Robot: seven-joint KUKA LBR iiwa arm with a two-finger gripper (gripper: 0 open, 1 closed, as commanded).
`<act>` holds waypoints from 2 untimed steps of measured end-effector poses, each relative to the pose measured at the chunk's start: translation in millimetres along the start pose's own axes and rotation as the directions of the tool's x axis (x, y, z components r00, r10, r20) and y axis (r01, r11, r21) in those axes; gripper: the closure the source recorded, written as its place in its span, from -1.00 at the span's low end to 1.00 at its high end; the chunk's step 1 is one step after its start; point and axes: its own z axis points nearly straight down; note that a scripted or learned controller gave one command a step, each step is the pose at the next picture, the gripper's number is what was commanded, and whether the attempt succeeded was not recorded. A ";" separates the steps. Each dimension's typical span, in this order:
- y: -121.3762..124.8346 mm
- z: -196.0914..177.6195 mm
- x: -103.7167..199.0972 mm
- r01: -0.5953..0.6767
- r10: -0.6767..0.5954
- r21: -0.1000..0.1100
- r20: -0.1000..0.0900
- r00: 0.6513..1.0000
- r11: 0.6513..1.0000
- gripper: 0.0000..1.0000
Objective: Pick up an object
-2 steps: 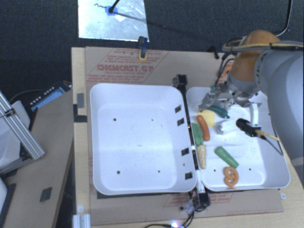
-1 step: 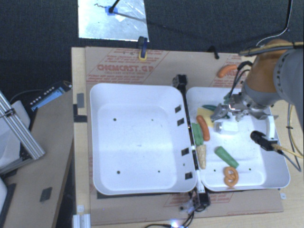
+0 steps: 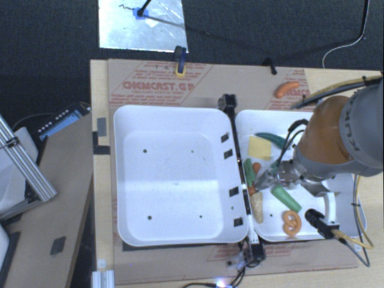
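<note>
My gripper (image 3: pixel 266 177) reaches into the right bin (image 3: pixel 342 188) from the right, low over its left side. Around it lie a yellow block (image 3: pixel 260 147), a dark green curved piece (image 3: pixel 274 139), a small red-orange piece (image 3: pixel 257 167) and a thin green stick (image 3: pixel 248 170) along the bin's left wall. Just below the gripper rest a beige piece (image 3: pixel 257 206), a green cucumber-like piece (image 3: pixel 285 197) and an orange pretzel-shaped piece (image 3: pixel 291 222). The arm's orange band (image 3: pixel 324 131) covers the bin's right part. Whether anything sits in the gripper is hidden.
The left bin (image 3: pixel 129 161) stands beside the right one, with a black-clipped divider (image 3: pixel 235 161) between them. An orange sausage-like toy (image 3: pixel 287 89) lies on the bench behind the right bin. Cables run along the right edge.
</note>
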 end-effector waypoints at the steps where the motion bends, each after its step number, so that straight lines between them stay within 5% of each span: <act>1: 4.6 -12.3 -1.0 0.003 -0.003 -0.010 0.002 1.000 1.000 1.00; 2: 4.5 -11.9 -1.0 0.003 -0.003 -0.010 0.002 1.000 1.000 -1.00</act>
